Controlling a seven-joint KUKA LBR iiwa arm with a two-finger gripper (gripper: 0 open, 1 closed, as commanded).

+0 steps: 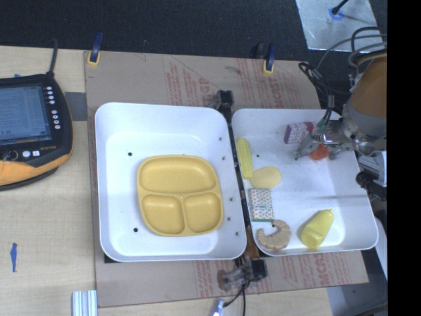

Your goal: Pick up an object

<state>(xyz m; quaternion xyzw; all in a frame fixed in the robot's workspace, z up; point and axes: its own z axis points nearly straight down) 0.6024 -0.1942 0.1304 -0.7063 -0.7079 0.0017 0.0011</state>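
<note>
The right bin holds several objects. A yellow corn cob lies by its left wall, with a pale yellow potato-like piece beside it. Lower down are a checkered packet, a tan croissant-shaped item and a yellow bottle-like object. A small red-and-white packet lies near the back. My gripper is low over the bin's back right, fingers spread around a small red object. The arm's orange band rises at the right edge.
The left bin holds a yellow divided plate. A teach pendant with a screen lies on the bench at far left. Blue clamps hold the cardboard sheet at the back.
</note>
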